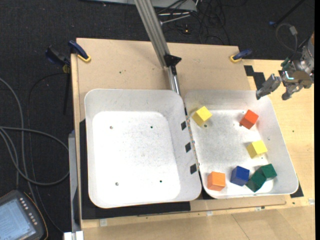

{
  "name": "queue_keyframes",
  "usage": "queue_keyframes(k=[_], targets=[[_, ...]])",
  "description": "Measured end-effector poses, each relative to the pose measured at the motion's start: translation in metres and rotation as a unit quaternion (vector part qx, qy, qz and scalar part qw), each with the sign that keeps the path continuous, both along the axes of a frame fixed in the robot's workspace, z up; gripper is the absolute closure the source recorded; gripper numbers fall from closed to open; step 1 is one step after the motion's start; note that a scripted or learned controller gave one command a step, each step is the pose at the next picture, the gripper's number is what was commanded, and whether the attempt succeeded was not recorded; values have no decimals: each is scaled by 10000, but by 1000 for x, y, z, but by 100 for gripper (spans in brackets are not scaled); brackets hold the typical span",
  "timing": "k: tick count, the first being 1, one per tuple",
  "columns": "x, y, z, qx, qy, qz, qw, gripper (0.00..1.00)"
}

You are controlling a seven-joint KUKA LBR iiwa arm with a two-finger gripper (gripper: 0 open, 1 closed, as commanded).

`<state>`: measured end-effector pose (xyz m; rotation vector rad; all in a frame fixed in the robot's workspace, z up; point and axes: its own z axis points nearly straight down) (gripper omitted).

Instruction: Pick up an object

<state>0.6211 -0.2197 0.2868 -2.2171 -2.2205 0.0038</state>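
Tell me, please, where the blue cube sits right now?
The blue cube lies near the front edge of the right bin, between the orange cube and the green cubes.

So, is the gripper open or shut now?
Open: the gripper shows two dark fingers spread apart with nothing between them, beside the right bin.

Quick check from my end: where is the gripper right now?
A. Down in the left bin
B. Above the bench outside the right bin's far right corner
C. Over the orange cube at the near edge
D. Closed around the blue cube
B. The gripper sits beyond the far right corner of the right bin, fingers spread with nothing between them, well away from the blue cube and the orange cube.
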Motion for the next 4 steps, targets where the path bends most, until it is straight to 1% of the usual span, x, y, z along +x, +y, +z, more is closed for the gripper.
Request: queue_keyframes(k=[1,2,4], targets=[[1,0,3,-10,-21,10,10000,0],[11,2,-51,-4,-2,14,10000,0],[7,2,-138,-4,-4,-4,10000,0]])
